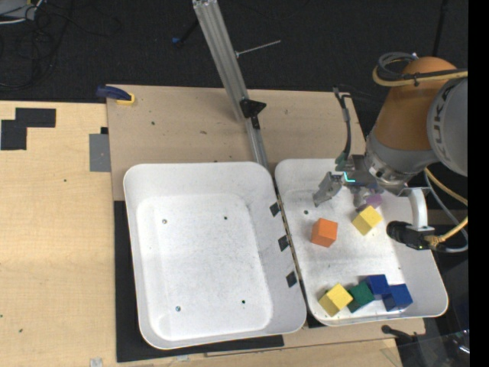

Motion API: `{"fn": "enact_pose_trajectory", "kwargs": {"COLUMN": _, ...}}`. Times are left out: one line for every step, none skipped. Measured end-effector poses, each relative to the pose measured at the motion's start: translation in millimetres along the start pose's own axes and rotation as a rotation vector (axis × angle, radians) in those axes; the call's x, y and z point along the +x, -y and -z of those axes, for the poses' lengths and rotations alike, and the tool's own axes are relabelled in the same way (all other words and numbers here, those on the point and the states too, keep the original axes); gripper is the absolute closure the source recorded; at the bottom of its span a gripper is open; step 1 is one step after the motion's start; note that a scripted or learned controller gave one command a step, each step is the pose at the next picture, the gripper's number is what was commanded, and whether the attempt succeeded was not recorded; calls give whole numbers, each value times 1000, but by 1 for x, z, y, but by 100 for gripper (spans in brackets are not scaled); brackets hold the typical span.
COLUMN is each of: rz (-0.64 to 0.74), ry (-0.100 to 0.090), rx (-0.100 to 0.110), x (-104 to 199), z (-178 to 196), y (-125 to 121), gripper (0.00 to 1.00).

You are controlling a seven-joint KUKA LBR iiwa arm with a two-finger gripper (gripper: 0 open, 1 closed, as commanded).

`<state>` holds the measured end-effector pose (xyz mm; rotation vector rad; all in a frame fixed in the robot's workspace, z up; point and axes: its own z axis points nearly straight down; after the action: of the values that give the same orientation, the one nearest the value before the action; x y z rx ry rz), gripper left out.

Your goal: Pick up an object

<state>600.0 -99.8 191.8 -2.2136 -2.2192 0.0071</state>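
Two smooth white plastic bins [145,205] with a faint speckle sit on a matt light wood desk [53,228]. A ribbed metal rail [221,52] looks dully shiny.

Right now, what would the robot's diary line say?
arm: over right bin | gripper: open, holding nothing | nearest: purple block, yellow cube, orange cube | pick: not yet done

Light plywood surface [183,125] under even overhead light, black patches and a grey square marked on its left part, a slanted aluminium rail [226,60] rising from its middle, a blue-and-yellow clamp [116,94] at the back edge, dark floor with loose cables [30,10] behind.
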Motion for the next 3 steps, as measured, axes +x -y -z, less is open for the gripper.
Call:
{"fn": "enact_pose_trajectory", "kwargs": {"rz": -3, "ry": 1, "rx": -5, "x": -1, "z": 2, "y": -1, "gripper": 0}}
{"fn": "enact_pose_trajectory", "kwargs": {"rz": -3, "ry": 1, "rx": 0, "x": 2, "z": -42, "y": -2, "gripper": 0}}
{"fn": "enact_pose_trajectory", "kwargs": {"rz": -5, "ry": 1, "rx": 1, "x": 3, "z": -96, "y": -1, "gripper": 0}}
